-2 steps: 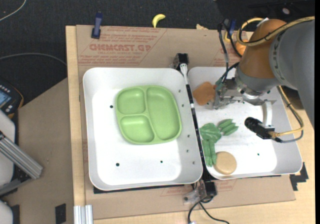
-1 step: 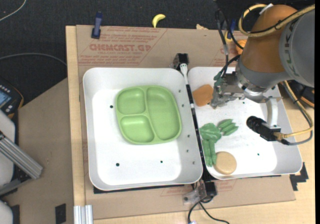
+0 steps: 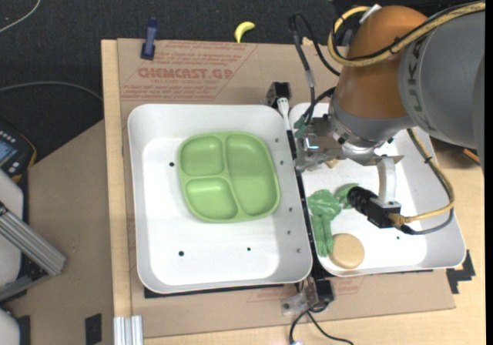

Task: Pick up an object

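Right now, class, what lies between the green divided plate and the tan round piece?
The bins' adjoining walls and a floppy green item, seen in the camera view.

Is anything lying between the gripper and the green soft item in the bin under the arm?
Nothing visible does. The gripper hangs just beyond the green soft item, with bare bin floor between them. The tan round piece lies on the item's other side.

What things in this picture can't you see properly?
Camera view:
- Back half of the right bin: the arm covers it, so whatever lies underneath is hidden.
- Green floppy thing: too blurry to tell what it is.
- Blue thing and yellow thing beyond the bins: too small to name.
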`<control>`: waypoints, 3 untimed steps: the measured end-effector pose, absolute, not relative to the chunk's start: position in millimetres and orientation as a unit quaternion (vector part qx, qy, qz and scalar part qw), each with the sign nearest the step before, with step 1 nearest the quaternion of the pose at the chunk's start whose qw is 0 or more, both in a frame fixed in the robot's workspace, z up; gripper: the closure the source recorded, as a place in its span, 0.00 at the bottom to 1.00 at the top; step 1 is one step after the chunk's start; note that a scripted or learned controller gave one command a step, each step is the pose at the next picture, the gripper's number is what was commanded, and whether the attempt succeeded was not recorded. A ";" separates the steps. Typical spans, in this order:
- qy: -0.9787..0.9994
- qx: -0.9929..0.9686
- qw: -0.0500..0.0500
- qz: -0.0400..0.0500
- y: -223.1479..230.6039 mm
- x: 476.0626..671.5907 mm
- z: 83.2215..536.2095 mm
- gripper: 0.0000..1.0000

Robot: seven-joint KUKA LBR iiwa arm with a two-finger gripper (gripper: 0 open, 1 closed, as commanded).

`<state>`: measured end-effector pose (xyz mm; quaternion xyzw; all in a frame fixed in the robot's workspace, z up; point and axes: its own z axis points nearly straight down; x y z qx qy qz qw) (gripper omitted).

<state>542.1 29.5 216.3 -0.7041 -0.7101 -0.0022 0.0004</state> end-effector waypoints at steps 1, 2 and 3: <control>-0.710 -0.704 -0.002 -0.006 69.5 482.1 331.0 1.00; -0.710 -0.704 -0.005 -0.010 126.9 479.9 498.7 1.00; -0.709 -0.705 0.004 0.008 183.9 476.5 318.5 1.00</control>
